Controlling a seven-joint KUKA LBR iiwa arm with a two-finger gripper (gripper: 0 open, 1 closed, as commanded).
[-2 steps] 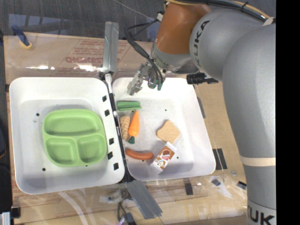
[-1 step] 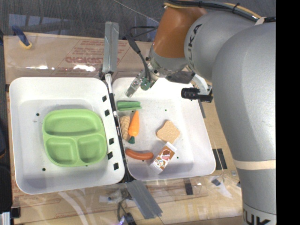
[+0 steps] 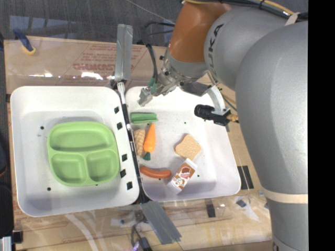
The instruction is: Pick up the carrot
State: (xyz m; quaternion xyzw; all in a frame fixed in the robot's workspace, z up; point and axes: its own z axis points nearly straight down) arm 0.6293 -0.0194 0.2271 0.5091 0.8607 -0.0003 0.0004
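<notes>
The carrot (image 3: 149, 138), orange with a green stub at its lower end, lies in the left part of the right bin (image 3: 220, 161), next to a corn cob (image 3: 139, 141). My gripper (image 3: 146, 94) hovers over the bin's back left corner, above and a little behind the carrot, well apart from it. Its fingertips look close together with nothing between them.
A green cucumber (image 3: 143, 117) lies just behind the carrot. A sausage (image 3: 155, 173), a small carton (image 3: 182, 175) and a slice of bread (image 3: 188, 147) sit further front and right. The left bin (image 3: 26, 109) holds a green divided plate (image 3: 82, 152). The arm covers the right side.
</notes>
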